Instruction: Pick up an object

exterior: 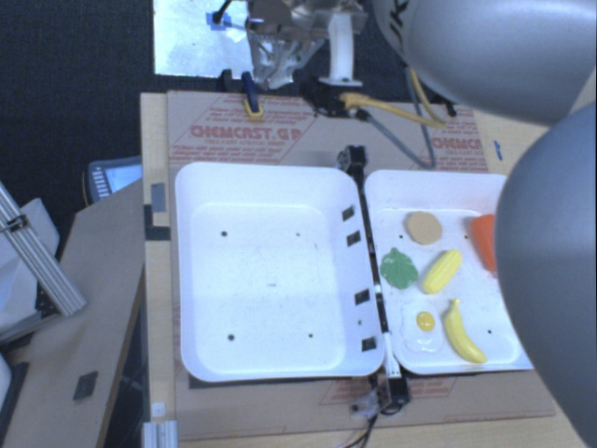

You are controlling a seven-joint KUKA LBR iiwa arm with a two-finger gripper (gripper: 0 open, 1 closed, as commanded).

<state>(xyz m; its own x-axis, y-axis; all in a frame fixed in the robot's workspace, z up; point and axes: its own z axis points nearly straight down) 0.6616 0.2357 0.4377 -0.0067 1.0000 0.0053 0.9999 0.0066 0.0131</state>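
Gripper (272, 68) top centre of frame, above bins – grip state unclear. Banana (463, 330), corn (441, 271) untouched in right bin (466, 192) – pick not started.

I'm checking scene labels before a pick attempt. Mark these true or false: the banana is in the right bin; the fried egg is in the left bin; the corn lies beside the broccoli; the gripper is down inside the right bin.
The banana is in the right bin: true.
The fried egg is in the left bin: false, it lies in the right bin.
The corn lies beside the broccoli: true.
The gripper is inside the right bin: false, it is beyond the bins' far edge.
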